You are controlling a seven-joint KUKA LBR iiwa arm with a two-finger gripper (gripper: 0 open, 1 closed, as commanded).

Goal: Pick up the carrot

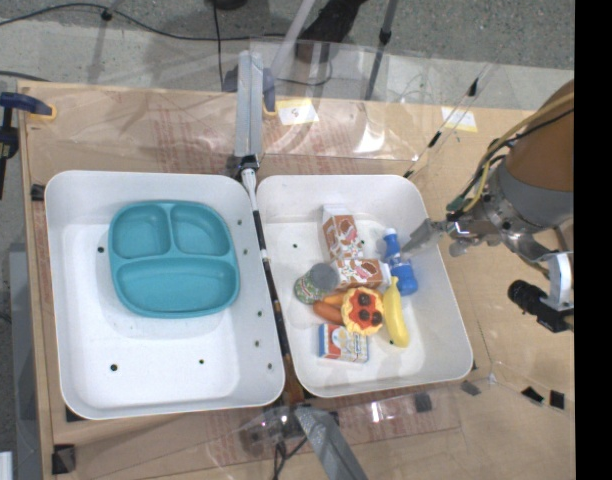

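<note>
One carrot left of tool

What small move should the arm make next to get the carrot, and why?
Probably swing the claw toward the front left and lower: the carrot lies in the right bin, partly under the red-and-yellow toy, while the claw sits above the blue bottle.

Wooden bench, two white bins side by side, left bin, right bin
</note>
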